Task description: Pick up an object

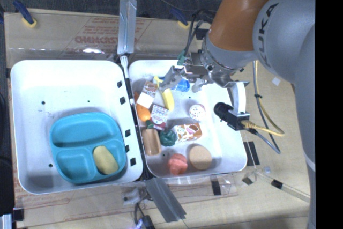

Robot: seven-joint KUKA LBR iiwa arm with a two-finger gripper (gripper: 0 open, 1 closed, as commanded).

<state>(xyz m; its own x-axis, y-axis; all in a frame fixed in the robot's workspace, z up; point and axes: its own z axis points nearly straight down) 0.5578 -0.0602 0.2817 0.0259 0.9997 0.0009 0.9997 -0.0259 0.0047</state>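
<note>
My gripper hangs low over the back of the right bin, fingers spread apart. A small blue object shows in the gap between them; I cannot tell whether they touch it. Just left of the gripper lies a yellow banana-like piece. Crowding the bin's left side are a white packet, an orange item and a small labelled packet. Nearer the front lie a hot dog bun, a dark green piece, a snack wrapper, a white dotted disc, a tan round and a red fruit.
The left bin holds a blue divided tray with a yellow oval object in its front compartment. A black fitting with a yellow cable juts over the right bin's right side. The arm's bulk covers the back right.
</note>
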